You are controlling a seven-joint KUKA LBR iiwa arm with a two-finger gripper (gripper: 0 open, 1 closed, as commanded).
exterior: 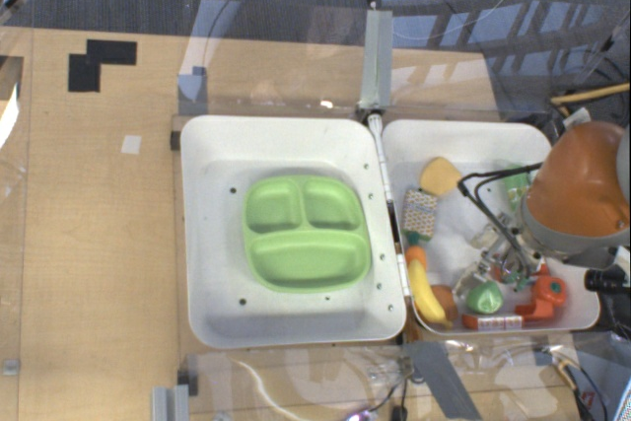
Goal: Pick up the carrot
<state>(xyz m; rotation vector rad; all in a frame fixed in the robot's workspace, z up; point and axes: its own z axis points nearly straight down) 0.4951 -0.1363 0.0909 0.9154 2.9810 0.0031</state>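
Left bin [207, 212] carries a green divided plate [306, 232]. Carrot [540, 296] lies at right bin's [463, 138] near-right corner, end effector [503, 263] just beside it; opening state unclear. Approach step, I judge: next, descend squarely over carrot.

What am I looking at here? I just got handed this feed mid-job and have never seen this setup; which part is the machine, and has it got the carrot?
One fixed camera looks down at a slant on a bench with two shallow white bins. The left bin holds a green divided plate. The right bin holds toy food: a banana, a yellow wedge, a patterned block, and an orange piece that may be the carrot. The orange dome at the right is the robot arm. Its gripper hangs low over the clutter near a green item; I cannot tell whether it holds anything.
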